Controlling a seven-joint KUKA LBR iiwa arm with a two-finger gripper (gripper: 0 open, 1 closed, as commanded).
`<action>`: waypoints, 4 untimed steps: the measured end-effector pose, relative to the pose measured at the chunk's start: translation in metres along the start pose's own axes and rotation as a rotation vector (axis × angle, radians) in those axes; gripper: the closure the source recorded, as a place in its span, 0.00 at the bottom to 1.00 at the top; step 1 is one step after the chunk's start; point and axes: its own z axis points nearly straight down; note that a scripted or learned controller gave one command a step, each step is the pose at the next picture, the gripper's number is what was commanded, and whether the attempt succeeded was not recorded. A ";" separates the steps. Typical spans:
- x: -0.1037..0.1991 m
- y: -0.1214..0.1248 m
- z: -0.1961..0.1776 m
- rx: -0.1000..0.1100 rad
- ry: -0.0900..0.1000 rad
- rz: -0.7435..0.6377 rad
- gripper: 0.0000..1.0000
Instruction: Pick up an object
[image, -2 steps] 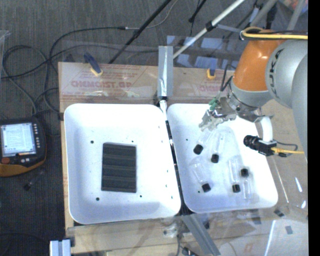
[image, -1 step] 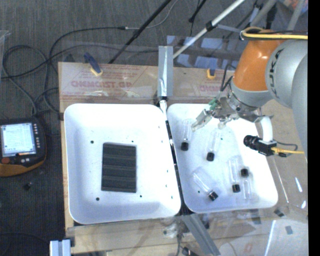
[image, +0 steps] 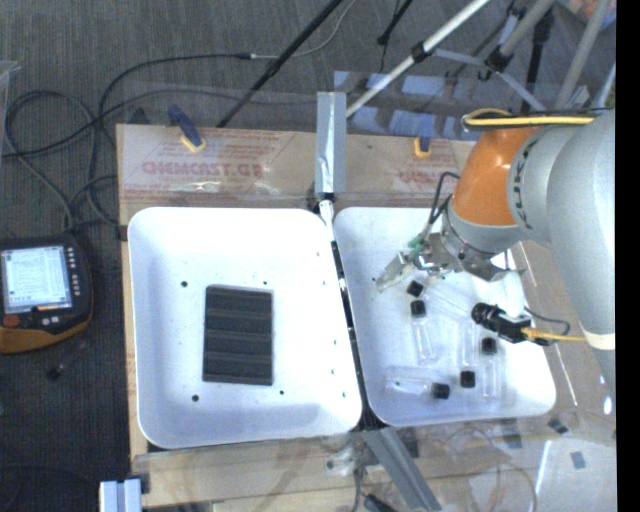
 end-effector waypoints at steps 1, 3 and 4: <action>-0.023 -0.074 -0.062 0.001 -0.001 -0.043 0.00; -0.029 -0.068 -0.008 -0.017 -0.005 -0.097 1.00; 0.007 -0.038 -0.097 0.001 -0.001 -0.010 1.00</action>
